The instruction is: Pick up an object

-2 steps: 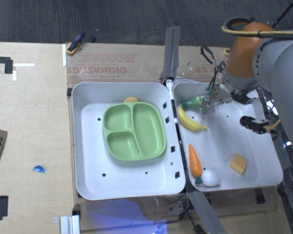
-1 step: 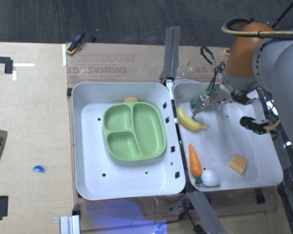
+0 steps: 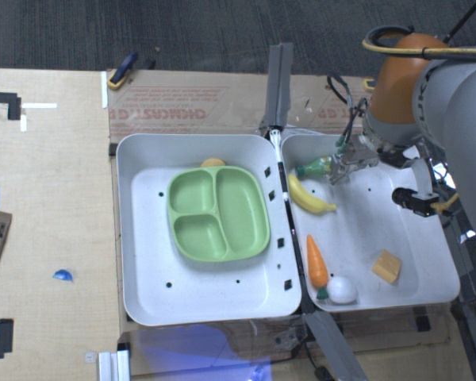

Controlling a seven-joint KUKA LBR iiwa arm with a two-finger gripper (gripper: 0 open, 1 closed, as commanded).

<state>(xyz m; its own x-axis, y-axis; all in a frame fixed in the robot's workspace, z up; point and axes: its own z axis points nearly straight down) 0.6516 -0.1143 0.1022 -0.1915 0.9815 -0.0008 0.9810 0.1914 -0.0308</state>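
Observation:
My gripper (image 3: 339,169) hangs low over the far left corner of the right bin (image 3: 363,222). Its tip is right beside a small green object (image 3: 310,167) lying by the bin's back wall; whether they touch I cannot tell. A yellow banana (image 3: 308,197) lies just in front of that, along the bin's left wall. Nearer the front are an orange carrot (image 3: 317,262), a white egg-shaped object (image 3: 341,290) and a tan block (image 3: 386,267).
The left bin (image 3: 143,236) holds a green divided plate (image 3: 219,213), with a small orange object (image 3: 213,163) peeking out behind it. The grey arm with its orange band (image 3: 397,86) crosses the right bin's far right side. A grey post (image 3: 278,86) stands behind the bins.

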